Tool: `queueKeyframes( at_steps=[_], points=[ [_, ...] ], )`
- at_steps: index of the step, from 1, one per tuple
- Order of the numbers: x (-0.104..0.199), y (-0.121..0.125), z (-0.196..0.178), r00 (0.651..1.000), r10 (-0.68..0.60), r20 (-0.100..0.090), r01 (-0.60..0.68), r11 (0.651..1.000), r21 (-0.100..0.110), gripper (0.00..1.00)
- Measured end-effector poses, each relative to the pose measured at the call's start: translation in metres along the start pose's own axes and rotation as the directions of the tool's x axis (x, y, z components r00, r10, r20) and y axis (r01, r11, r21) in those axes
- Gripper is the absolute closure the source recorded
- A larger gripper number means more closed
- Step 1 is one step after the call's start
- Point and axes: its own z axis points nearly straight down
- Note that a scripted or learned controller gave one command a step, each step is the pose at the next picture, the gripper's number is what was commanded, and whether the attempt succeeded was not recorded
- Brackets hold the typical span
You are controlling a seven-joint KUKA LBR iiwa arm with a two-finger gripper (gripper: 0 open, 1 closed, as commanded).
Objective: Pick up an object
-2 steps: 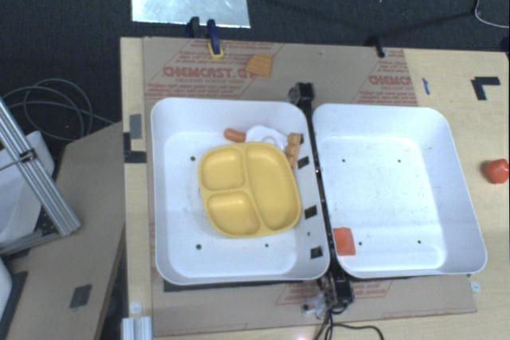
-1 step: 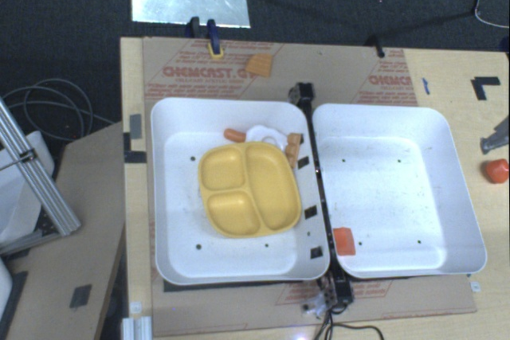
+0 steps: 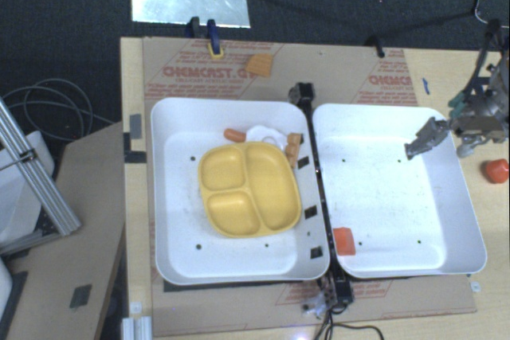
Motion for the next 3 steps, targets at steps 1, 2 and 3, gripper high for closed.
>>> queueKeyframes(
  at_steps=[1, 2, 3],
  points=[
    [0.08, 0.001, 0.117, 1.0, 0.003, 0.0, -0.003, 1.0, 0.009, 0.0],
    [0.045, -0.002, -0.093, 1.0, 0.011, 0.005, -0.011, 1.0, -0.023, 0.0],
    [0.055, -0.005, 0.12, 1.0, 0.014, 0.002, -0.014, 1.0, 0.013, 0.0]
  ],
)
